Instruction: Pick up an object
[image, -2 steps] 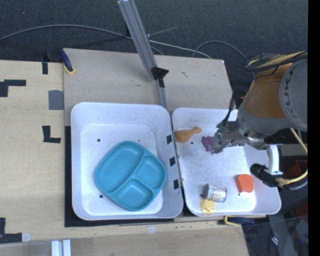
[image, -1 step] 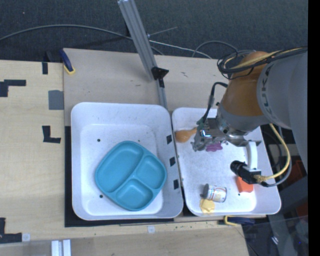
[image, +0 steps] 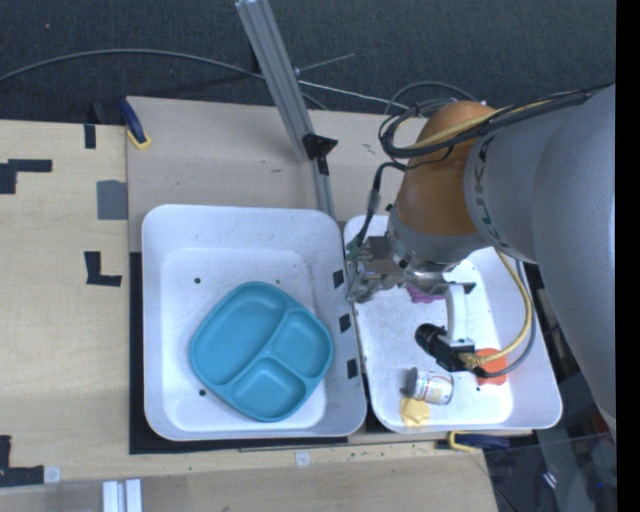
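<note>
Gripper (image: 362, 283) hangs over the right bin's (image: 525, 408) far-left corner, grip impossible to tell; small white jar (image: 432, 386) and yellow piece (image: 413, 409) lie by that bin's near wall; blue divided plate (image: 262, 350) sits left of it.

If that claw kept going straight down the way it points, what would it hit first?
Probably the right bin itself: the gripper hangs over its left wall, apart from the small bottle and the blue divided plate. Whether it meets wall or floor first, depth leaves unclear.
</note>
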